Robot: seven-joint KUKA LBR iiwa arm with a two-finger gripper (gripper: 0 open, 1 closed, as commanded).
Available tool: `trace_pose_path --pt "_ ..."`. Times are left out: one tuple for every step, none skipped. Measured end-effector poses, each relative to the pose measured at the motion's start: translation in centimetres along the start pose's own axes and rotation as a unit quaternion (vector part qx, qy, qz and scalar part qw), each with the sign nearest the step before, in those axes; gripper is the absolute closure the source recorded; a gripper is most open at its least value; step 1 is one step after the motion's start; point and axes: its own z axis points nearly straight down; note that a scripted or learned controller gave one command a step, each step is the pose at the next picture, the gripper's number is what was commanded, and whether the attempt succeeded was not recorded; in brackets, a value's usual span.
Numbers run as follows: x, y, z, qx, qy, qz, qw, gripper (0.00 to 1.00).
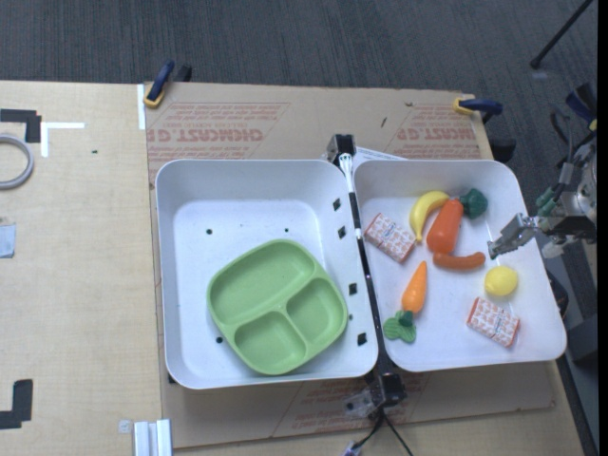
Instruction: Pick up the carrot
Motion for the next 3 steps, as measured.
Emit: trace_pose_path --pt "5.5 6.0 13.6 0.001 0.0 0.043 0.9991 0.0" --pt "4.9 4.7 19.4 0.002 0.001 0.162 0.9868 0.0" --pt "4.9 4.8 18.5 0.002 0.001 0.163 0.9866 1.0"
